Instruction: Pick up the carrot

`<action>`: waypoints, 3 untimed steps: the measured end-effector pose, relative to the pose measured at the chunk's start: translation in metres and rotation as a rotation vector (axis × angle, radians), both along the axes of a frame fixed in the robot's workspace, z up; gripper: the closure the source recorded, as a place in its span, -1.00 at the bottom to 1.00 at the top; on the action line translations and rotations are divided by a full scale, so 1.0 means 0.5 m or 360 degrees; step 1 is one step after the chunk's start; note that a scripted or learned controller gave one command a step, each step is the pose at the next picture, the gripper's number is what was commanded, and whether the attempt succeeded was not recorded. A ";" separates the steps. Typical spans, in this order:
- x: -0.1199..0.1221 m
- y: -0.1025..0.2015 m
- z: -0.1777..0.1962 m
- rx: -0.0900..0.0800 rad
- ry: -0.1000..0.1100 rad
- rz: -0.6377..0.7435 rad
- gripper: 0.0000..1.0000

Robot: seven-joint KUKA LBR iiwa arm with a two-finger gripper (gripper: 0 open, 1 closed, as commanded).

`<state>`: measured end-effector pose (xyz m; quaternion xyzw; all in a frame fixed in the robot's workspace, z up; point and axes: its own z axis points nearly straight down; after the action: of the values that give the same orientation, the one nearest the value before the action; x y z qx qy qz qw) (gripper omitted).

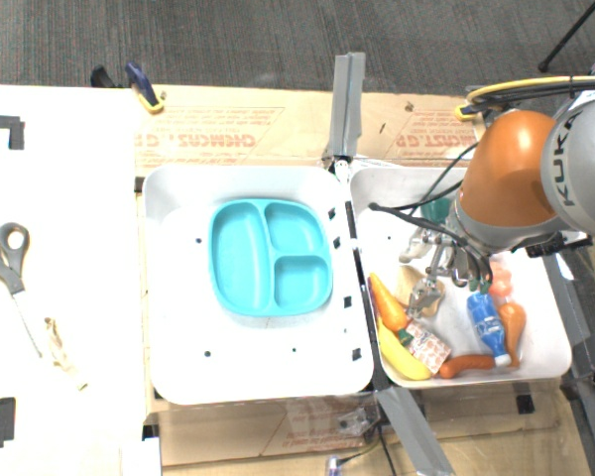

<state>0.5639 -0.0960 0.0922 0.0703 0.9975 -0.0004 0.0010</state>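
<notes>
The carrot (386,302) is an orange tapered piece lying aslant at the left side of the right bin (550,360), just above a yellow banana (401,358). My gripper (421,274) hangs over the middle of that bin, a little to the right of the carrot and apart from it. Its fingers (427,294) stand open with nothing between them. The orange band and grey wrist cover the bin's upper right part.
Beside the gripper lie a blue bottle (486,326), a second orange piece (514,325), a reddish sausage (466,365) and a small printed packet (429,346). The left bin (178,266) holds a turquoise divided plate (271,256). Scissors (8,256) lie on the white sheet at far left.
</notes>
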 end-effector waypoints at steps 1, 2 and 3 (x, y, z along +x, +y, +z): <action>-0.164 -0.084 0.009 -0.0006 -0.0020 0.0003 -1.00; -0.163 0.000 0.008 0.0000 -0.0019 -0.0050 -1.00; -0.164 0.008 0.008 0.0004 -0.0018 -0.0272 -1.00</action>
<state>0.4820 -0.0921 0.0960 0.1553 0.9879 0.0012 0.0063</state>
